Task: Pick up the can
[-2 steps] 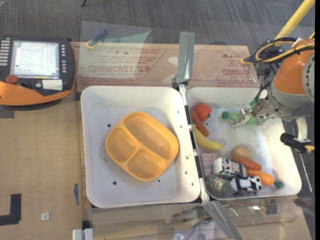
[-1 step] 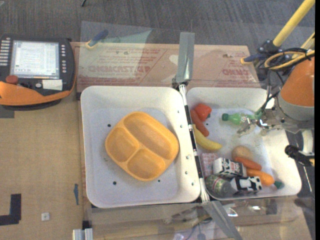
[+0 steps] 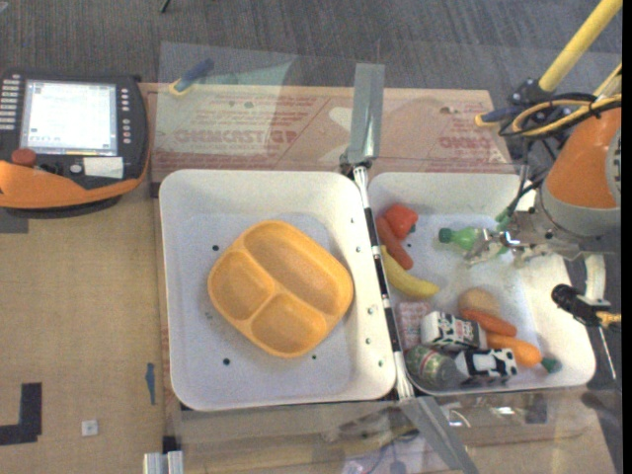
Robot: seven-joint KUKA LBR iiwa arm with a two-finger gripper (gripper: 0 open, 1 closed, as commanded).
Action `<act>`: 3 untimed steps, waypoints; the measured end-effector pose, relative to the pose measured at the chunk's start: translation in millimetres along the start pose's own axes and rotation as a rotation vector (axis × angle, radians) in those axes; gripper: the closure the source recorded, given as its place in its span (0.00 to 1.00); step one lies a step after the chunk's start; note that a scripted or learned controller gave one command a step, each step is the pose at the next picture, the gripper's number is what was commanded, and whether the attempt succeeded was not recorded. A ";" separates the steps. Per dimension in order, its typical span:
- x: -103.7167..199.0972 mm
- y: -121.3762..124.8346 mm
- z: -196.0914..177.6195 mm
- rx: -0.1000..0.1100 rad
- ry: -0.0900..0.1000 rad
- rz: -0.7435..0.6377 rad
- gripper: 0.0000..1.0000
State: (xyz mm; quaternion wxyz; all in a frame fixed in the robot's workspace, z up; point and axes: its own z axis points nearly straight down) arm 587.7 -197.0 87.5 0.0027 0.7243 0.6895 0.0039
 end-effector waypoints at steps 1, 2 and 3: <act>9.2 72.7 3.0 0.053 0.003 0.198 0.00; 12.4 72.3 -3.1 0.062 0.003 0.194 1.00; 70.9 70.4 2.1 0.014 -0.010 0.680 1.00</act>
